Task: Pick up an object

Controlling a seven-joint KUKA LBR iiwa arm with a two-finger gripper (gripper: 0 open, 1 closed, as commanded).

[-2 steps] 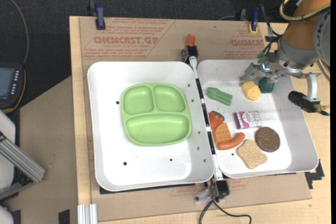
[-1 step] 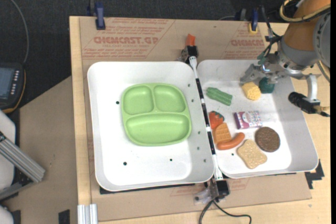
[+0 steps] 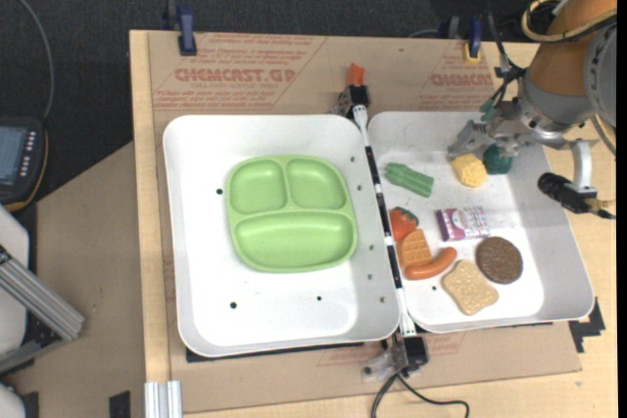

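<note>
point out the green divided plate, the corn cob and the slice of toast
green divided plate [image 3: 291, 245], camera view, floor of its large front compartment
corn cob [image 3: 472, 172], camera view, middle of the yellow kernels
slice of toast [image 3: 468, 288], camera view, centre of the slice

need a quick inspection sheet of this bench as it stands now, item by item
surface: plywood bench bearing two white bins; left bin, right bin.
job's things: in the right bin, green pickle, yellow corn, purple packet, brown patty, toast slice, sausage, orange wedge, red piece.
clutter: green divided plate in the left bin.
grippers: tool over the right bin's far side, beside the corn; nothing seen between its fingers.
cables: yellow loop on the arm; black lead at the near edge.
surroundings: dark floor, blue clamps.
</note>
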